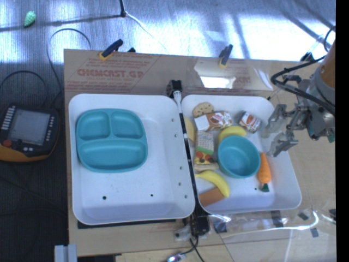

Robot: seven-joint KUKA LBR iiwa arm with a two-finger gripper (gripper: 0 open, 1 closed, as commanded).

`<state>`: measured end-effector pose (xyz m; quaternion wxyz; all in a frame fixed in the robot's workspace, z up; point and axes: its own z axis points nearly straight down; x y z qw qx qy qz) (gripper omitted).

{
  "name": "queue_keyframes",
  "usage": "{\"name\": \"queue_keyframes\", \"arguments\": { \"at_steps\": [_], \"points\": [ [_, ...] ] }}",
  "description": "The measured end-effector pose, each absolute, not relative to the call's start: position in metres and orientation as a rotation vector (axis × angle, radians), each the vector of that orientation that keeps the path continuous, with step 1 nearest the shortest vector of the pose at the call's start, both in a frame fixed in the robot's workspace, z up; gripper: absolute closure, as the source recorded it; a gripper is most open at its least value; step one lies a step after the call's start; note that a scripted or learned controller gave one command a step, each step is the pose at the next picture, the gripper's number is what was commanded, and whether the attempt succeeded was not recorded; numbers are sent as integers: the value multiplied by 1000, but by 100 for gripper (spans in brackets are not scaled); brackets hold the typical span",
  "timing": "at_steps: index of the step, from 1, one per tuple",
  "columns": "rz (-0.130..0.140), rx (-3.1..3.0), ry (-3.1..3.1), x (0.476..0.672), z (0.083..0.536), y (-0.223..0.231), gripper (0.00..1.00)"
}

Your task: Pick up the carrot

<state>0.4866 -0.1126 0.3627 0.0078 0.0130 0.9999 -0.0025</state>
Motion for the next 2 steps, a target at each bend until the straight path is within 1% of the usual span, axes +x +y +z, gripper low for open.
{"name": "queue_keyframes", "arguments": {
  "at_steps": [1,2],
  "points": [
    [-3,39,3135,486,359,-111,0],
    [3,126,3147,510,244,-168,0]
  ]
}}
